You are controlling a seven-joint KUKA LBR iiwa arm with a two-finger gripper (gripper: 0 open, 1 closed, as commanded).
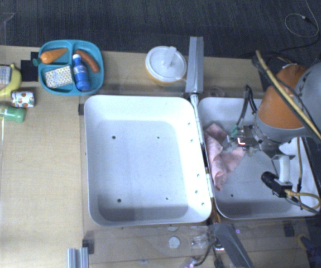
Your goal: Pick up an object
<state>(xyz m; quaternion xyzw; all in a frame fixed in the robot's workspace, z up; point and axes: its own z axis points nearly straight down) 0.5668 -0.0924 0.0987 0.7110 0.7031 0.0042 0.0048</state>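
A crumpled pink cloth (221, 152) lies in the right bin (249, 205), bunched against that bin's left wall, just beside the ridge where the two bins meet. Its upper end sits near the bin's top left corner and its lower end trails down toward the bin's middle. The gripper (239, 138) is low over the cloth's right edge, at or very close to the fabric; whether it touches cannot be made out. The state of the fingers cannot be told, since cables and the wrist body crowd that spot. The grey arm with its orange band (280, 108) reaches in from the right of the cloth, over the right bin's far side.

Left of the cloth, the left bin (143, 161) shows its bare white floor. Beyond that bin, on the counter (37, 177), stands a white lidded cup (166, 64). Farther left of it rests a blue divided tray (71, 67) holding toy food, and left again lie a banana (10, 81), a small can (23, 99) and a green bottle (4, 113).
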